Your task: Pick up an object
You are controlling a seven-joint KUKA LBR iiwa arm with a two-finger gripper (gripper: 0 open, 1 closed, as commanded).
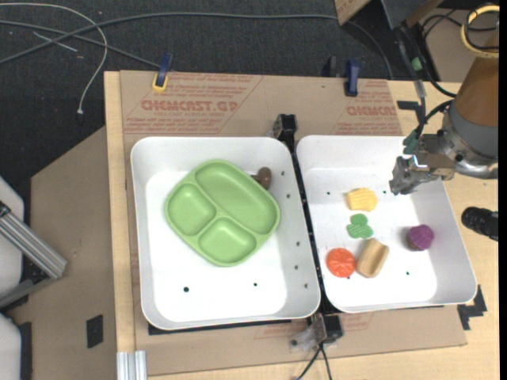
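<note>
a: which step is the arm on, would you say?

b: the approach, by my reading. the hand (402, 179) hangs over the upper part of the right bin (444, 291), with nothing between its fingers. whether they are spread or closed i cannot tell from this angle.

a: so nothing picked yet. what is nearest to it?

b: the yellow piece (362, 199), just to the hand's left on the bin floor. it looks like the likeliest target, though any object would do for this task.

a: and the next move?

b: i'd judge it needs to shift left to sit over the yellow piece, drop to the floor of the bin, and close squarely on it. the piece looks low and blocky, so a shallow descent could close on air.

a: what else is in that bin?

b: a small green piece (360, 228) below the yellow one, an orange-red round piece (341, 263) touching or just beside a tan cylinder (372, 258), and a purple ball (420, 237) apart to the right.

a: the left bin (150, 212)?

b: a green divided plate (223, 212) lying flat, with a small brown object (263, 177) at its upper right edge. both bins sit side by side on the worktop (222, 101).
</note>
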